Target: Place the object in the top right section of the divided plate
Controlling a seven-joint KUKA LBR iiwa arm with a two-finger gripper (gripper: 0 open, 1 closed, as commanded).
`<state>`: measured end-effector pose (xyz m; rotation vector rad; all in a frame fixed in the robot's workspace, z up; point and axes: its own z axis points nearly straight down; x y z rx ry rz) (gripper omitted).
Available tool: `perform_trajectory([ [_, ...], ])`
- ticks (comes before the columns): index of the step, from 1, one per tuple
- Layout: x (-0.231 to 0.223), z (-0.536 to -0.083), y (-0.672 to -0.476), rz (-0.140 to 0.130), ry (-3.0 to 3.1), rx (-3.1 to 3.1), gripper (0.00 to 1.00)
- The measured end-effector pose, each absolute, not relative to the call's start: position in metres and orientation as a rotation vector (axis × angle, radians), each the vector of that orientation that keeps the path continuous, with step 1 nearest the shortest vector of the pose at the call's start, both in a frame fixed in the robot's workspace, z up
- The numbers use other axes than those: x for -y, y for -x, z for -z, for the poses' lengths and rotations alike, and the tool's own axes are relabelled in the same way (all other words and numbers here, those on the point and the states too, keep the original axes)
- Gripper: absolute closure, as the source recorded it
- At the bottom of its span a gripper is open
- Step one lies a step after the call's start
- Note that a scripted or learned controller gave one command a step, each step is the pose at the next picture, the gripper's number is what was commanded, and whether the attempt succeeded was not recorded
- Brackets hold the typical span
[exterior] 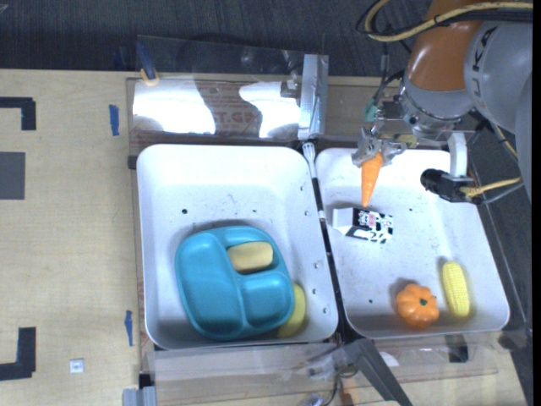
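Note:
A blue divided plate (221, 288) lies in the left bin, with a pale yellow piece (252, 256) in its top right section. My gripper (372, 152) hangs over the back of the right bin, shut on the top of an orange carrot (370, 181) that dangles point-down above the bin floor. Below the carrot lies a small black-and-white cow-patterned object (373, 225).
An orange pumpkin (417, 304) and a yellow corn cob (456, 288) rest in the right bin's front right. A yellow-green object (296, 309) peeks from under the plate's right edge. The divider wall (321, 227) separates the two bins.

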<state>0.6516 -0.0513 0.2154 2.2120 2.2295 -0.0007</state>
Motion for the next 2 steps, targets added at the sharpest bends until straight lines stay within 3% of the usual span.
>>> perform_trajectory([
  [1, -0.004, -0.325, -0.616, -0.013, -2.219, -2.215, 1.0],
  [2, -0.051, -0.193, -0.65, 0.015, -2.107, -2.343, 1.0],
])
